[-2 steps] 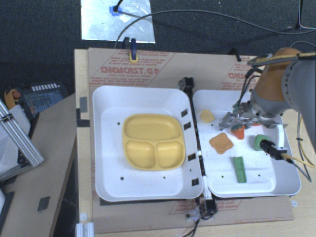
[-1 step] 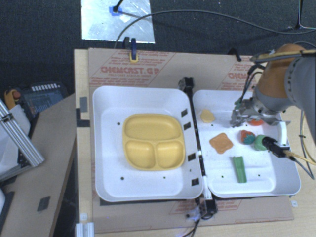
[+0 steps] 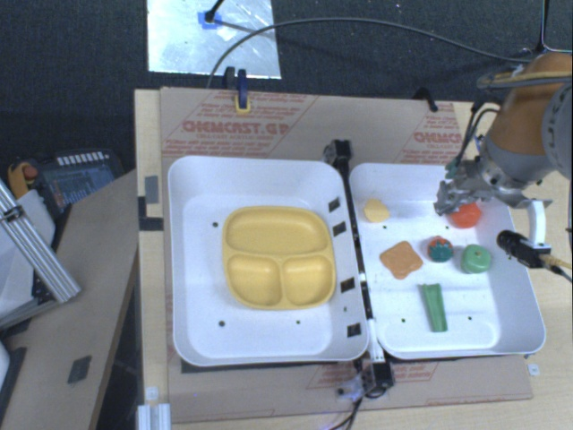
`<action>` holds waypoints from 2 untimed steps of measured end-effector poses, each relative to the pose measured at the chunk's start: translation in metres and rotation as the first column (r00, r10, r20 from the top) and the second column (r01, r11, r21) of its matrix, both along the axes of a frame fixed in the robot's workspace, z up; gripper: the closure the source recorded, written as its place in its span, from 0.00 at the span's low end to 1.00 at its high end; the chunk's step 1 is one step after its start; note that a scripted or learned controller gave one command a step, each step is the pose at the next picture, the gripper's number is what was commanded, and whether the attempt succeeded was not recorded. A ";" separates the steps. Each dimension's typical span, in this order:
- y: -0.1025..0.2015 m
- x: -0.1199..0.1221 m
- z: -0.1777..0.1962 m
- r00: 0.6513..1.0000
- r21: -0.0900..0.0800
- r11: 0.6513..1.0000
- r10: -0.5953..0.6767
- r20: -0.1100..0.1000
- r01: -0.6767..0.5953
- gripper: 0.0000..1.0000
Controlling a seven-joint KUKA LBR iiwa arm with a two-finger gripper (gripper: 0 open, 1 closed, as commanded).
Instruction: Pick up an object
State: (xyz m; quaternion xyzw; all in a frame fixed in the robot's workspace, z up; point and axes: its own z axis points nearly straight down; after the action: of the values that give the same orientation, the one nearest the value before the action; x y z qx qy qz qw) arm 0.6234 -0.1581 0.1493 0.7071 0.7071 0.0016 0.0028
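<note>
Five small objects sit in the right bin [image 3: 501, 330]. At twelve o'clock, a pale yellow lump [image 3: 377, 210] lies flat near the bin's left wall. At two o'clock, a red-orange piece [image 3: 466, 216] rests near the back wall. In the centre lies an orange, squarish slab [image 3: 401, 259], tilted. Just beside it at three o'clock sits a small round red-and-teal piece [image 3: 439, 249], then a round green piece [image 3: 476, 259]. At six o'clock, a green stick [image 3: 434, 307] lies lengthwise.

A tan counter [image 3: 107, 267] stands on dark carpet [image 3: 72, 43]. At far left lies a shiny metal sheet [image 3: 213, 25], crossed by a black cable [image 3: 376, 27]. Brown cardboard [image 3: 269, 119] with red print covers the counter; an aluminium rail [image 3: 31, 245] leans at left.
</note>
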 end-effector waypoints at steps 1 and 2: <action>-0.002 0.003 0.066 1.000 -0.001 1.000 0.004 0.003 -0.004 1.00; -0.002 0.004 0.103 1.000 0.000 1.000 0.005 -0.001 -0.005 1.00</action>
State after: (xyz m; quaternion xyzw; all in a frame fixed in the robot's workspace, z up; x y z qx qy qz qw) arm 0.6277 -0.1601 0.2524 0.7055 0.7087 0.0015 0.0024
